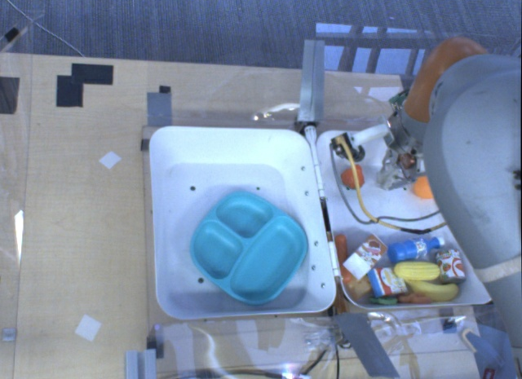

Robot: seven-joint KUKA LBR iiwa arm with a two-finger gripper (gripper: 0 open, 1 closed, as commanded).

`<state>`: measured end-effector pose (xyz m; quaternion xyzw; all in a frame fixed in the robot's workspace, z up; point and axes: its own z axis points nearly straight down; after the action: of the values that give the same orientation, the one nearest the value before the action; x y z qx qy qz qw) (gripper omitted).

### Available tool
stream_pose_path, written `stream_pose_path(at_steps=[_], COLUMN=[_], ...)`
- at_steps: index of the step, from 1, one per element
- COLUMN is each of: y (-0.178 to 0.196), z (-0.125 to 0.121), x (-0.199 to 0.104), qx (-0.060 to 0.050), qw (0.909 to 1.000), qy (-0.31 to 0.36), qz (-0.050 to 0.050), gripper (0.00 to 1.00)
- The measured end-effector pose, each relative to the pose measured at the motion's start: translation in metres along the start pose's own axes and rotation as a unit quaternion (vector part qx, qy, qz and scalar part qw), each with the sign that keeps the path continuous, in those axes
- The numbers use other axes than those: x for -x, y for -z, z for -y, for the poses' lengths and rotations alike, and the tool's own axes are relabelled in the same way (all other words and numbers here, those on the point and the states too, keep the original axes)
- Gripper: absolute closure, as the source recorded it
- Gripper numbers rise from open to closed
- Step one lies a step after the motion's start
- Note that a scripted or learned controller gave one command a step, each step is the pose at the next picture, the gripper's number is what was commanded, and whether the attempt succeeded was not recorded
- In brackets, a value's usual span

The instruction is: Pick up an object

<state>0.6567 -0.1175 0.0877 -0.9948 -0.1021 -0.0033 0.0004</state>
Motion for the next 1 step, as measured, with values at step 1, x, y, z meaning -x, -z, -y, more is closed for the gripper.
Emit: stream_pose_path(at_steps=[1], y=[0.0122], z=[0.0014], x=[-0.0024], qx=[0.000], qw=[1.0000], qy=[0.002], qz=[-0.002], gripper=[1.00])
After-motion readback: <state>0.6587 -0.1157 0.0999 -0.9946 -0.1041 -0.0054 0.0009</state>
